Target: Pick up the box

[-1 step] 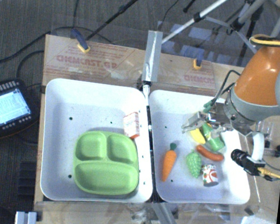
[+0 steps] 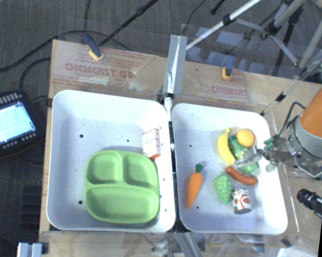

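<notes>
A dark carpeted floor with trailing black cables is surrounding the wooden table, which is carrying two shallow white bins side by side. Taking the right white bin as the landmark, the gripper is hanging at that bin's right rim, below the arm's orange band. Whether the gripper is open or closed, or gripping anything, cannot be told here: its end is merging with the toys beneath it.

Just inside that rim, a cluster of plastic play food is lying: a yellow banana, a small orange-yellow round fruit, a red sausage, a green bumpy vegetable and a small red-and-white can. Nearer the bin's centre, an orange carrot is lying apart.

The small red-and-white box, the thing to be picked up, is lying beyond the right bin's left wall, in the left white bin, just above a green three-compartment plastic tray. So the gripper is sitting well apart from its target, probably parked or probing the wrong bin. The box's print is too small to read.
</notes>
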`<state>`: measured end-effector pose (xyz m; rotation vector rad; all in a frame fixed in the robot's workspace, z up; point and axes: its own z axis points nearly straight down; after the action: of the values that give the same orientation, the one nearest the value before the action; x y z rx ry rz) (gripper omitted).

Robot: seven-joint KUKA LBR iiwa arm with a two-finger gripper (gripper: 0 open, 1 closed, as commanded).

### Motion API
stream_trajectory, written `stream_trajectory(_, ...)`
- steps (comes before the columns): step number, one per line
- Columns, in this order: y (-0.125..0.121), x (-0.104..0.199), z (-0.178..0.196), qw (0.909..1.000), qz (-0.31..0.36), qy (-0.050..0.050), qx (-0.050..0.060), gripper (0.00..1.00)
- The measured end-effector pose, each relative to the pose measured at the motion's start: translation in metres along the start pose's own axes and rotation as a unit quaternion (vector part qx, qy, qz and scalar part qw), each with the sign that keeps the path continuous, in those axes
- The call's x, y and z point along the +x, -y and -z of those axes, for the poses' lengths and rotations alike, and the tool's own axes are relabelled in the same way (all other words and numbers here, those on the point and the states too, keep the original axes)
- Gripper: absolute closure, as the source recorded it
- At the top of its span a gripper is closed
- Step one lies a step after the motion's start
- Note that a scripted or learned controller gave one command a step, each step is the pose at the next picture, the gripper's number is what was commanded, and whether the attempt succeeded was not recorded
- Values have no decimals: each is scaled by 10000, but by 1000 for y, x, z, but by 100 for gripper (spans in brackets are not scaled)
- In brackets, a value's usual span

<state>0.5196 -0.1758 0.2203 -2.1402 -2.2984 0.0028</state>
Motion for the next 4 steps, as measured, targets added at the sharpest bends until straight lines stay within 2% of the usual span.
stream_trajectory(1,-28,11,17,9832,1825,1,-11,0)
stream_trajectory(2,-39,18,-127,9794,2022,-8,-10,0)
stream_trajectory(3,-5,-6,32,9841,1774,5,-12,0)
stream_trajectory(4,-45,30,-127,9908,1352,-2,0,0)
